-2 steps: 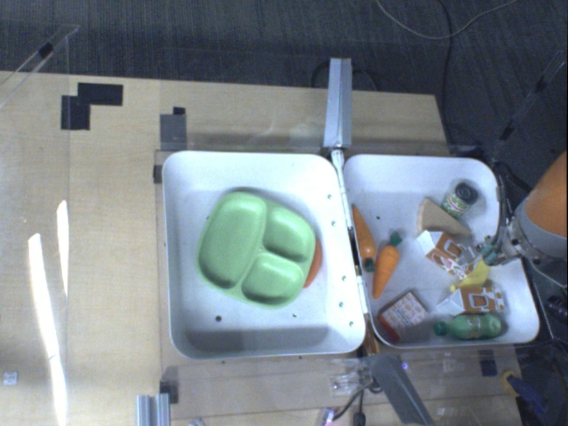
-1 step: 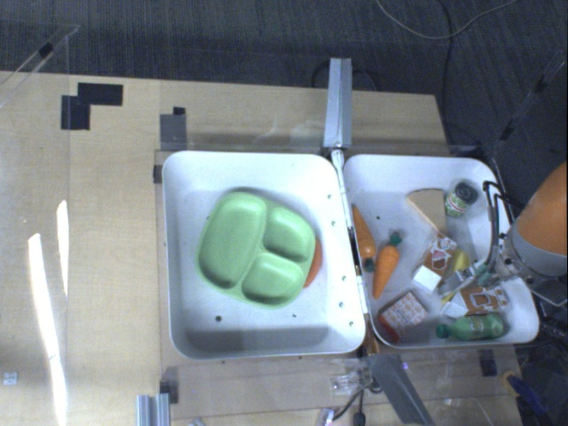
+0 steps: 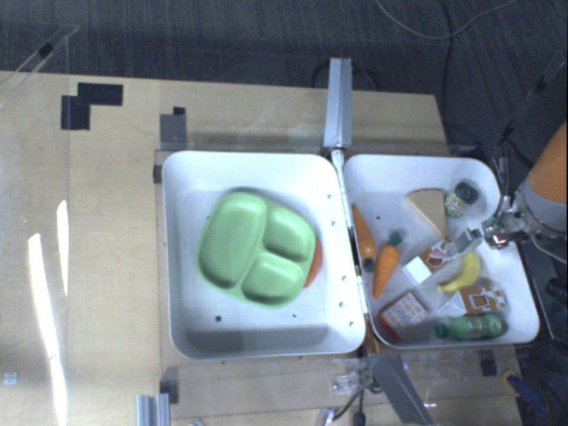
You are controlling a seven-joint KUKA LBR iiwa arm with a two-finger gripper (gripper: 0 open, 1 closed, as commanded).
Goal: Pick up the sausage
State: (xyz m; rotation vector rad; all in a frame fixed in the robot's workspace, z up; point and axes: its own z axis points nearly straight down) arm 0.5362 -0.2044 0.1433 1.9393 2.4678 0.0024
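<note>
Two white bins side by side on a wooden bench (image 3: 106, 238), split by a metal rail (image 3: 338, 105).

In the left bin (image 3: 177, 327): a green plate (image 3: 257, 248) with three hollows, near the middle. Covers most of an orange thing (image 3: 315, 260) that peeks out at the plate's right edge.

In the right bin (image 3: 390, 171): the sausage (image 3: 359, 229), reddish-orange and long, close along the left wall, pointing roughly up and down the view. Just right of it, a carrot (image 3: 384, 269), leaning, green top uppermost. Further right, a white packet (image 3: 417, 269), a banana (image 3: 461, 275) and a small carton (image 3: 484, 298). Along the near wall, a red box (image 3: 404, 311) and a green bottle (image 3: 470, 328) lying on its side. Near the far wall, a pale wedge (image 3: 430, 207) and a small can (image 3: 460, 198).

Arm (image 3: 550, 185) at the right edge, orange band showing. Gripper (image 3: 486, 235) above the bin's right side, near the can and banana, well apart from the sausage. Too small and blurred to tell whether open or closed; nothing seen held in it.
</note>
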